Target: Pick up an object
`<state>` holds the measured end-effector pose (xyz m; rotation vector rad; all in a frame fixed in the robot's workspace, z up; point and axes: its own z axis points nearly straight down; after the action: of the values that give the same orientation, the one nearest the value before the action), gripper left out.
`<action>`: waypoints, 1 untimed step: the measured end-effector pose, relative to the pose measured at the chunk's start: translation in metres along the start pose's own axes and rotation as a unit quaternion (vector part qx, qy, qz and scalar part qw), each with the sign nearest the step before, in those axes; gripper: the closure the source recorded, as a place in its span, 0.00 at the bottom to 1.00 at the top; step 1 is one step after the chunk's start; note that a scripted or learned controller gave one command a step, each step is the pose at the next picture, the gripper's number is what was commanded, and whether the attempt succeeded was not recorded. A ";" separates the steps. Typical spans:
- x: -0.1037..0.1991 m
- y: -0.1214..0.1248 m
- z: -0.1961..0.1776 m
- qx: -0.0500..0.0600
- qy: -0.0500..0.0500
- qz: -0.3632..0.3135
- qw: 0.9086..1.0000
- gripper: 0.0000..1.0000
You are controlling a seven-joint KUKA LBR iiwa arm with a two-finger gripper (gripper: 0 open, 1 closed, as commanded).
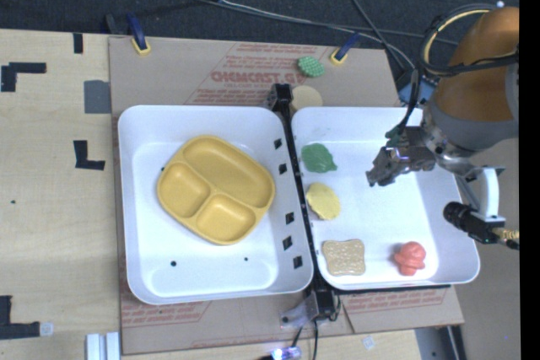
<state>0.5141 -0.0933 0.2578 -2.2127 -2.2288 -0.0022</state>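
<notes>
Yellow tray (217, 188) is sitting in the left bin (139, 131). Green (318, 157), yellow (323, 201), tan (343, 257) and red (409, 258) toys are lying in the right bin (460, 270). The gripper (381, 174) is hanging over it, holding nothing.

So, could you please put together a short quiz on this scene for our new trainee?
1. True or false: the yellow three-compartment plastic tray lies in the left white bin.
2. How many small items lie in the right white bin?
3. Which item lies nearest the gripper: A) green leafy toy, B) red toy, C) tan cracker-like square?

Key: 1 true. 2 four, counting the pale yellow round piece. 3 A.
</notes>
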 end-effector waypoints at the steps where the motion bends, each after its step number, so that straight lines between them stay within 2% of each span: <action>1: 0.050 0.005 0.016 0.001 -0.001 0.001 1.000 1.00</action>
<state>0.5188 -0.0428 0.2421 -2.2138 -2.2264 0.0018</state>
